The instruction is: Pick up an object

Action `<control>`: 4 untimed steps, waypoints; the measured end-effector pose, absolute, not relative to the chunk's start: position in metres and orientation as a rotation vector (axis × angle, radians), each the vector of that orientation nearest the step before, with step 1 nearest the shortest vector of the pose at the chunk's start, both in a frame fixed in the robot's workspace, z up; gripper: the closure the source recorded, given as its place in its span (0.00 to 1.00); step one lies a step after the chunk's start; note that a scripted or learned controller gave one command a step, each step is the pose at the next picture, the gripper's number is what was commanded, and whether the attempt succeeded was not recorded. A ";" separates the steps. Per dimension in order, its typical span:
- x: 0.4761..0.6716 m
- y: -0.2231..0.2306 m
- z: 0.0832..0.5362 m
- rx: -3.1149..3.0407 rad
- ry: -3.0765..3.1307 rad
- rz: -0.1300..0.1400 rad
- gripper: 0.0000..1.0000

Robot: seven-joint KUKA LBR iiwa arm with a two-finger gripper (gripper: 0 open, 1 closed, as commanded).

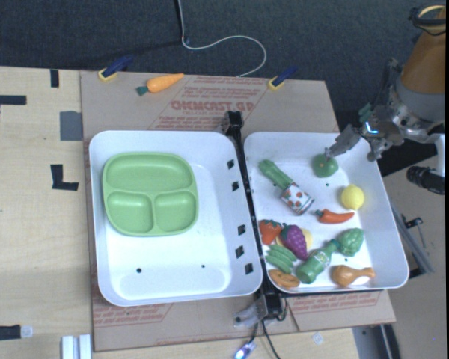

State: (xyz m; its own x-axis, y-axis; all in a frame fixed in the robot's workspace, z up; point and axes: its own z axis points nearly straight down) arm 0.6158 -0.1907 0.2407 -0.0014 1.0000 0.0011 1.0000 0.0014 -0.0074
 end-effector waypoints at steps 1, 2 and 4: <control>0.627 -0.150 0.105 -2.204 -2.213 0.015 0.00; 0.668 -0.124 0.081 -2.206 -2.222 0.016 0.00; 0.641 -0.124 0.086 -2.225 -2.223 -0.003 0.00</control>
